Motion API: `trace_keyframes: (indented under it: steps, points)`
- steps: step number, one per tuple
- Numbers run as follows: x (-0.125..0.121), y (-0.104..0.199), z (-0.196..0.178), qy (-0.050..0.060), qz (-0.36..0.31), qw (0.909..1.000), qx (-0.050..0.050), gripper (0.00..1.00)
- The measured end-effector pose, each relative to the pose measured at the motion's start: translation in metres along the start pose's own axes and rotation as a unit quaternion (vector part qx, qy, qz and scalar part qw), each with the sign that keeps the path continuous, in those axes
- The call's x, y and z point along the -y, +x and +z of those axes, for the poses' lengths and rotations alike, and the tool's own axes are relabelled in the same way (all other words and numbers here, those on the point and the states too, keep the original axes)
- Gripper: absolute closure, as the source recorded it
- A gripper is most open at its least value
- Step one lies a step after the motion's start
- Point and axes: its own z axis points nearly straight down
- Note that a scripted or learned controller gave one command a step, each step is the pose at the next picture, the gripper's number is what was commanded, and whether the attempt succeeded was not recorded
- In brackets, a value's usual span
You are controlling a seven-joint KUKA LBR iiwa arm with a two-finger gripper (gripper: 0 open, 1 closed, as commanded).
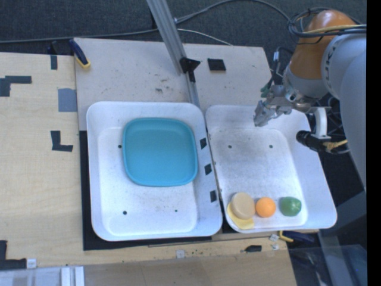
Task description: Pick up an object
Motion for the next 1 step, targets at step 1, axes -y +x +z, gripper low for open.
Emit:
trace_keyframes:
  steps: [1]
  points:
    - [0.0022,0.0089,-0.0567,0.000,0.000,1.0000,0.000,1.00]
